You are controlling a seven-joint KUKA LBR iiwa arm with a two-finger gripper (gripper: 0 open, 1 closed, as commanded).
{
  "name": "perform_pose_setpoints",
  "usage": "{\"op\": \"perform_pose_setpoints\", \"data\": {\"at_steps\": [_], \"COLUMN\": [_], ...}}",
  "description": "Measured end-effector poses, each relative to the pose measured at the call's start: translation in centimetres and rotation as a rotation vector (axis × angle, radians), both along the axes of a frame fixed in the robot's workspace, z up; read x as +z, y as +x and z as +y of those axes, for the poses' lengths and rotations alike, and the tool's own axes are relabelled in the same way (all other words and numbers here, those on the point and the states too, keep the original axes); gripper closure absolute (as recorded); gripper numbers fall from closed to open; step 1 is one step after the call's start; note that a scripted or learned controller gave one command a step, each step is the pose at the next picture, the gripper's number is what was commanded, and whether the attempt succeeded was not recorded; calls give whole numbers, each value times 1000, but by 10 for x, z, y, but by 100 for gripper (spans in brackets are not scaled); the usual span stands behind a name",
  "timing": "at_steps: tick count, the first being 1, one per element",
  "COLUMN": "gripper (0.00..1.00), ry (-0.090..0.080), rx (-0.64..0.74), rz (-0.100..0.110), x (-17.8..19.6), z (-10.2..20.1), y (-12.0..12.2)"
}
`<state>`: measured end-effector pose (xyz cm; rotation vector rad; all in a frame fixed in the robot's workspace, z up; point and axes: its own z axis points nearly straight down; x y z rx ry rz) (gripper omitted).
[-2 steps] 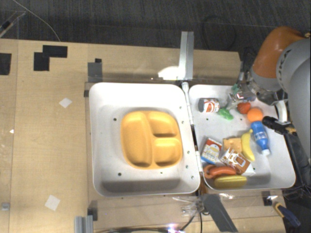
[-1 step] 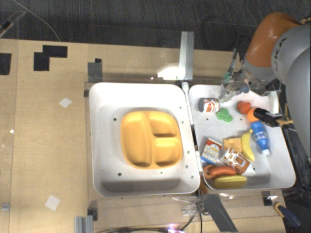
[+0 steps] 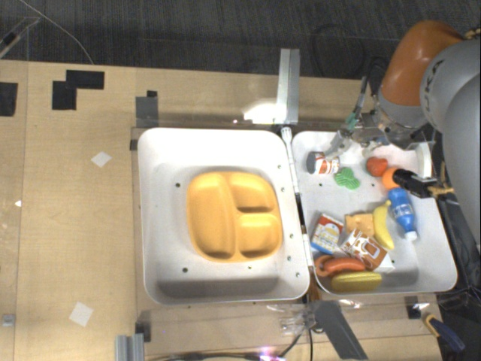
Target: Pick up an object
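Nearest the camera, at the front wall of the right bin [image 3: 443, 273], lies a yellow banana-shaped toy [image 3: 355, 280] with a red sausage-like piece [image 3: 338, 265] touching it just behind. Behind these sit two small printed cartons [image 3: 328, 234] side by side, a second yellow banana [image 3: 383, 226] and a blue bottle [image 3: 402, 213] lying flat. Further back are a green knobbly item [image 3: 346, 177], a red-orange round item [image 3: 377, 165] and a small red-and-white can [image 3: 322, 162] on its side. The left bin [image 3: 154, 201] holds a yellow compartment tray [image 3: 233, 214]. The gripper [image 3: 353, 131] hangs over the far part of the right bin, just beside the can and above it; its fingers are blurred against the white bin, so whether they are spread or closed cannot be determined, and nothing is seen between them. No object is assigned by name; the can is judged the likeliest candidate by proximity. Assessment: it appears light, rigid and smooth-sided, liable to roll or squirt out if pinched off-centre. Recommended hold is across its round body at mid-length, fingers straddling the axis. Its neighbours stand apart from it, so approach is unobstructed.
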<state>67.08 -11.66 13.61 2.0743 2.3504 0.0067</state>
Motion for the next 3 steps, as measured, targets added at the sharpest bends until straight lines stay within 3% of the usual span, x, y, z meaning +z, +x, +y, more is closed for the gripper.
{"op": "perform_pose_setpoints", "data": {"at_steps": [1,2,3], "gripper": [0,0,100], "ry": [-3,0,-6], "rx": [-36,143,151], "rz": [-10,8,-9], "x": [179,72,91], "z": [-47,-80,-78], "y": [-9,-2,2]}}
